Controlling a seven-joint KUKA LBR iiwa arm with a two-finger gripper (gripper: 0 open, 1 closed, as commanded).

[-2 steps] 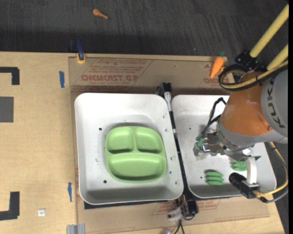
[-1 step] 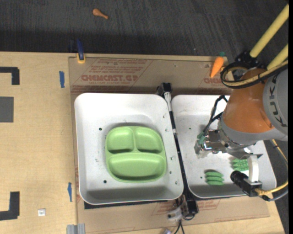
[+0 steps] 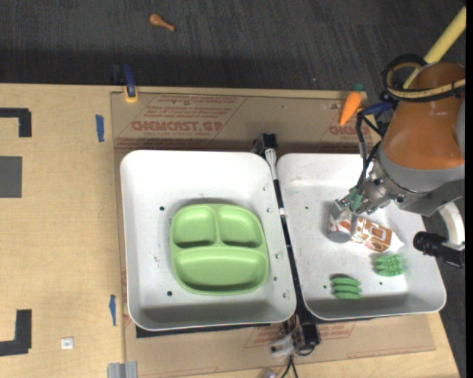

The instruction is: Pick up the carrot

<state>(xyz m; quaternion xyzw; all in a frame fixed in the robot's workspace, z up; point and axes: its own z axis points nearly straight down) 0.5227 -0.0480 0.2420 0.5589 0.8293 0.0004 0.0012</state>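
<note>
The carrot (image 3: 349,108), small and orange with a green top, lies on the brown board just beyond the far rim of the right bin (image 3: 310,177). My gripper (image 3: 353,204) hangs low inside the right bin, well on the near side of the carrot. It sits right over a red-and-white packet with a grey can end (image 3: 363,229). The arm's orange band and grey wrist cover the bin's far right corner. Nothing orange is at the gripper.
Two green ridged toys (image 3: 345,287) (image 3: 389,265) lie near the right bin's front. A green divided plate (image 3: 218,247) fills the middle of the left bin (image 3: 140,221). A small orange object (image 3: 161,22) lies on the dark floor at the far left.
</note>
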